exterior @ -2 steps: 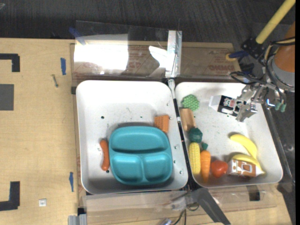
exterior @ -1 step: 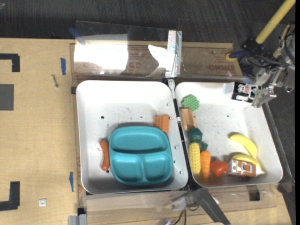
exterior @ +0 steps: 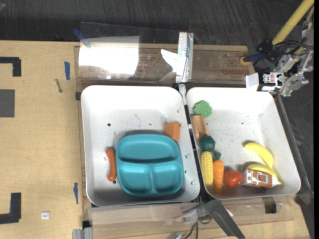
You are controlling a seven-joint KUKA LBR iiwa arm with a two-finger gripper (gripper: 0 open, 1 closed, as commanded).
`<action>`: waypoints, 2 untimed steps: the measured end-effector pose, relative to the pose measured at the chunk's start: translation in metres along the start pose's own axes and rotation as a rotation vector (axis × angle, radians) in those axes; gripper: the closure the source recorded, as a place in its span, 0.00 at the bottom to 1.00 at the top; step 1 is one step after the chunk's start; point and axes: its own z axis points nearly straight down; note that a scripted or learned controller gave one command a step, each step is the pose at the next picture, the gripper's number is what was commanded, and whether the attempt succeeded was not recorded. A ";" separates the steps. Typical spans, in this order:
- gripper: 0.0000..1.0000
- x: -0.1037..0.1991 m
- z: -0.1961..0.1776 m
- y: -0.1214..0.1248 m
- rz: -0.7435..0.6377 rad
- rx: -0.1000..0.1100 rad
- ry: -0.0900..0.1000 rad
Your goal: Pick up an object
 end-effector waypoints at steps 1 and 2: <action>1.00 0.009 0.065 0.062 0.000 -0.006 0.011; 1.00 -0.020 0.025 0.053 -0.127 -0.001 0.000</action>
